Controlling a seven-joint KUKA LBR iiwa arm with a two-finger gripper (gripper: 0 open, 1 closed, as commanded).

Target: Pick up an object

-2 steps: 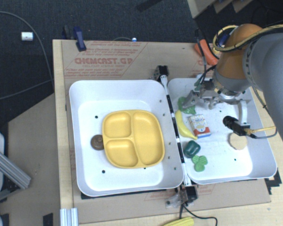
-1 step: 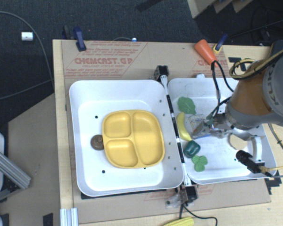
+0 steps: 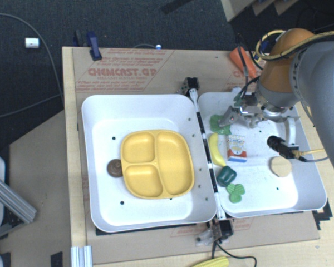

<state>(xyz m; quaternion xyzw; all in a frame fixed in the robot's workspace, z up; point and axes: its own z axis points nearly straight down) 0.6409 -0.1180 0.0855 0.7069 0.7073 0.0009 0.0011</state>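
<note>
The right bin point(image 3: 267, 189) holds several small items: a yellow banana point(image 3: 214, 151) along its left wall, a small white carton point(image 3: 236, 148) with red and blue print, a leafy green piece point(image 3: 217, 121), a dark green pepper point(image 3: 226, 175), a light green lump point(image 3: 235, 191) and a beige round thing point(image 3: 280, 166). My gripper point(image 3: 246, 114) hangs over the back part of this bin, just right of the leafy green piece and behind the carton. Nothing can be seen held in it.
The left bin point(image 3: 100, 109) carries a yellow divided plate point(image 3: 156, 163), with a brown disc point(image 3: 114, 168) at the plate's left edge. The grey arm with its orange band point(image 3: 281, 60) fills the upper right. A blue clip point(image 3: 93, 45) sits at the bench's back left.
</note>
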